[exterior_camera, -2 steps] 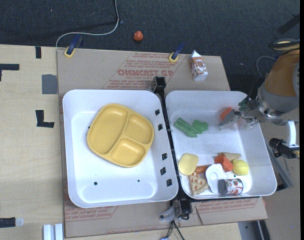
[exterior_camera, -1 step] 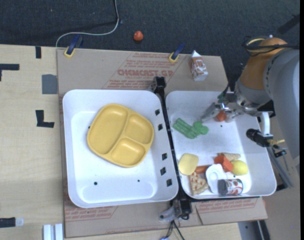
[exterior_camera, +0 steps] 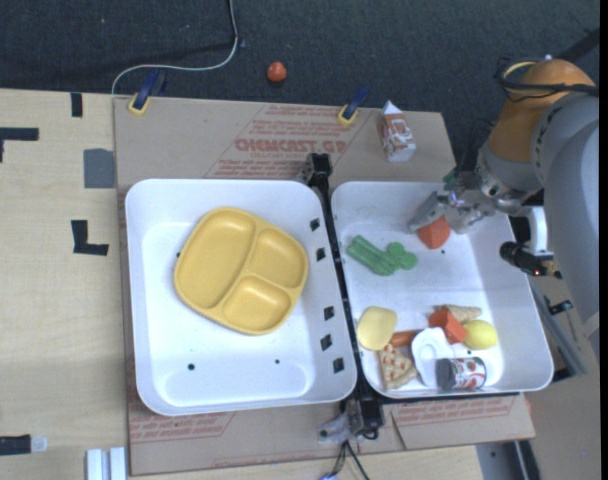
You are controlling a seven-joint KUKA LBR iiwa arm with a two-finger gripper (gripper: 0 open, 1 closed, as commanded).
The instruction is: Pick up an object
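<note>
My gripper (exterior_camera: 431, 217) hangs over the upper right part of the right bin (exterior_camera: 504, 288), reaching in from the right. A small orange-red piece (exterior_camera: 436, 235) sits right at its tip, against the lower side; whether it is gripped is not clear. A green toy vegetable (exterior_camera: 380, 256) lies a little to the left on the bin floor. At the bin's near end lie a pale yellow piece (exterior_camera: 376, 327), a pizza slice (exterior_camera: 395, 366), a white and red can (exterior_camera: 452, 366), a yellow piece (exterior_camera: 481, 335) and an orange piece (exterior_camera: 445, 318).
The left bin (exterior_camera: 154, 358) holds a yellow divided plate (exterior_camera: 242, 268). Behind the bins, on the cardboard, stands a small carton (exterior_camera: 396, 134); an orange ball (exterior_camera: 276, 71) and a white cable (exterior_camera: 209, 63) lie on the dark mat beyond.
</note>
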